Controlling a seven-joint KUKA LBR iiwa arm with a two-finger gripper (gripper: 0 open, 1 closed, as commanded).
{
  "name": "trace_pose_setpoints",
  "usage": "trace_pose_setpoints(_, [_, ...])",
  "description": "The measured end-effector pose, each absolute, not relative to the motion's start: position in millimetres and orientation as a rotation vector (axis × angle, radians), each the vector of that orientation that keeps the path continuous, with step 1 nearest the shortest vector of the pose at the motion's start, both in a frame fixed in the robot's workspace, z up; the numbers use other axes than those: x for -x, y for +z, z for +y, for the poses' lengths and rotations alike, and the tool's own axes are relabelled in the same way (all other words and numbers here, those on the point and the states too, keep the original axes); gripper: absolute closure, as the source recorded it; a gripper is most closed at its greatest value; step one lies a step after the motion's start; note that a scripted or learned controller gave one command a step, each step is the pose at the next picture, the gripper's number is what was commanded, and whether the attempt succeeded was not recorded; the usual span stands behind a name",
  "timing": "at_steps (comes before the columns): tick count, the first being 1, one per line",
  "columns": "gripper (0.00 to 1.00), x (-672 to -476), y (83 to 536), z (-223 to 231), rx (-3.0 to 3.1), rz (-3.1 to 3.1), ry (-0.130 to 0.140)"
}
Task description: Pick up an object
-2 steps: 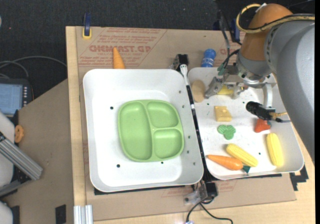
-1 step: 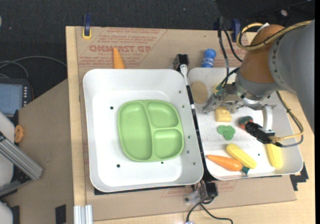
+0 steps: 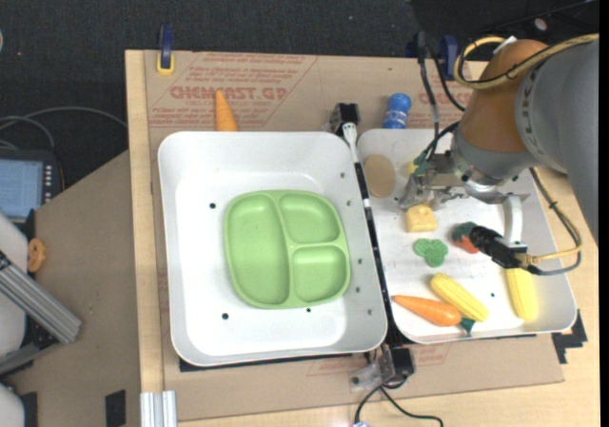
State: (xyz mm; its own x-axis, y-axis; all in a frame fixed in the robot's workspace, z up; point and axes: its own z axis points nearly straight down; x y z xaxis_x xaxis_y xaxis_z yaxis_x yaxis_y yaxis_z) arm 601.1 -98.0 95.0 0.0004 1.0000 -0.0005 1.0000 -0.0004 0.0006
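Reaching down over the pale yellow block (image 3: 421, 219) in the right bin (image 3: 557, 311), the end effector (image 3: 425, 189) sits just above it; whether it is wide or narrow I cannot tell. A clean pick probably means centring on the block before closing. The green piece (image 3: 430, 249), corn cob (image 3: 459, 295) and carrot (image 3: 427, 310) lie near, crowding it. A green divided tray (image 3: 285, 246) occupies the left bin (image 3: 190, 320).

- one fixed camera high above the bench (image 3: 143, 225), looking down at a slant.
- both white bins sit in frame: left bin (image 3: 190, 225) near centre, right bin (image 3: 557, 306) toward the right side.
- the arm (image 3: 533, 102) enters from the right; dark floor shows along the top.
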Motion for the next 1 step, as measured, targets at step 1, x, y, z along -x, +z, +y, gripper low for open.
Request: trace_pose_setpoints(1, [1.0, -581.8, 191.0, -22.9, -2.208, 2.227, 0.014])
